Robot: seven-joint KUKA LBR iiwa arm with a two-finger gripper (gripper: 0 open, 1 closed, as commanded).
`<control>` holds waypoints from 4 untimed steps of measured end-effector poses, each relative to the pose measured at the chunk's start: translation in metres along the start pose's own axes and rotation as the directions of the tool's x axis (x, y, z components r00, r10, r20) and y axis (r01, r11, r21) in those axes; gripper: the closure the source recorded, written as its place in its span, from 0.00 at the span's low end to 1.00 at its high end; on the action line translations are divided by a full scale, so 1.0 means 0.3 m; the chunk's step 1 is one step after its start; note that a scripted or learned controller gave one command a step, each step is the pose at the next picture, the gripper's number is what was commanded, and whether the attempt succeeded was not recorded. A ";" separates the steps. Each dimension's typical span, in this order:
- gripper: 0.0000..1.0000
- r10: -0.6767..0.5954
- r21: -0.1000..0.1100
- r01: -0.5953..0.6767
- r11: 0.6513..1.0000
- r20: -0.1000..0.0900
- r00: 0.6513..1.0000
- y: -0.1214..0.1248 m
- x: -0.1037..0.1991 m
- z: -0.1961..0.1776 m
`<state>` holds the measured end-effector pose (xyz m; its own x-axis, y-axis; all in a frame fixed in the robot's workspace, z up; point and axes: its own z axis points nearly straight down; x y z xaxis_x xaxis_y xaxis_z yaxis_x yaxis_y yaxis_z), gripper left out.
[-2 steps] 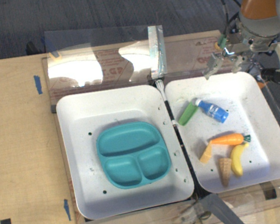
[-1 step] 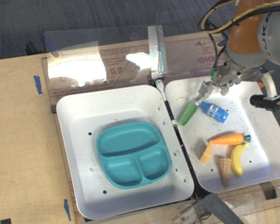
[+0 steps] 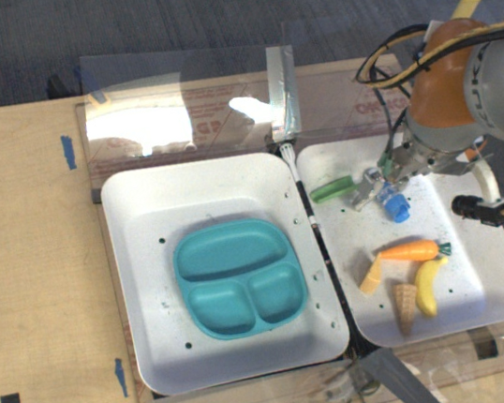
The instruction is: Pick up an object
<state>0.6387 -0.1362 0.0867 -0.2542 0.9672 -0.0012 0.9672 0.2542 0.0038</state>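
The right bin [image 3: 494, 295] holds several toy foods. A green pod [image 3: 331, 190] lies at its upper left and a small blue piece [image 3: 397, 210] sits near the middle top. Lower down are an orange carrot [image 3: 412, 252], a yellow banana [image 3: 426, 288], a tan cone [image 3: 405, 306] and a pale orange wedge [image 3: 370, 276]. My gripper [image 3: 375, 189] reaches in from the right, low over the bin between the green pod and the blue piece. It looks very close to the blue piece, and I cannot tell if it touches it.
The left bin [image 3: 138, 261] holds a teal divided plate [image 3: 239, 278]. A metal divider rail [image 3: 304, 202] separates the bins. The orange wrist band [image 3: 438, 90] and its cables hang over the right bin's back edge. A clear panel [image 3: 181, 112] stands behind the bins.
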 end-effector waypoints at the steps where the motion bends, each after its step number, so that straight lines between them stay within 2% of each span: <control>1: 1.00 0.002 -0.008 -0.002 1.000 0.003 1.000 0.007 -0.005 -0.045; 2: 1.00 0.134 -0.008 -0.134 0.991 0.000 0.991 0.123 0.182 -0.346; 3: 1.00 0.231 -0.010 -0.231 0.973 0.002 0.973 0.081 0.168 -0.645; 4: 1.00 0.053 -0.003 -0.053 0.999 0.001 0.999 0.173 0.267 -0.820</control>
<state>0.6676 -0.0454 0.3328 -0.2026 0.9793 -0.0017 0.9792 0.2026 0.0064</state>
